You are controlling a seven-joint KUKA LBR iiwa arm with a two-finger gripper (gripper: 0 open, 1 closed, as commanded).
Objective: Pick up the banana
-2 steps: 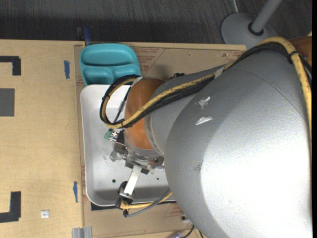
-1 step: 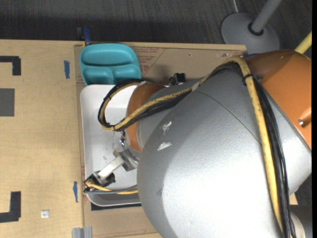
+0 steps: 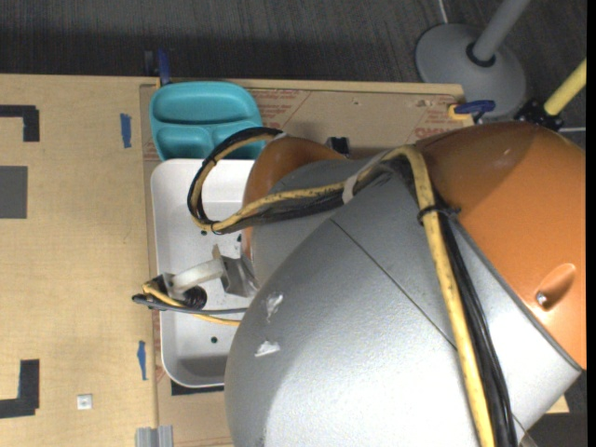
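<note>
- Grey-and-orange arm [image 3: 372,324] across centre and right, hiding most of the white bin [image 3: 177,203].
- Gripper [image 3: 226,273] low over the bin's left part, largely masked by the wrist and a black-and-yellow cable loop [image 3: 200,189]; open or closed, cannot tell.
- Banana: position cannot be made out; thin yellow streak [image 3: 219,319] beside the gripper too slight to identify.
- Teal tray [image 3: 205,115] touching the bin's far end.

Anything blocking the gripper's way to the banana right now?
Cannot tell. The arm covers most of the white bin, hiding whatever lies under the gripper. A looped cable hangs over the bin's bare part.
</note>
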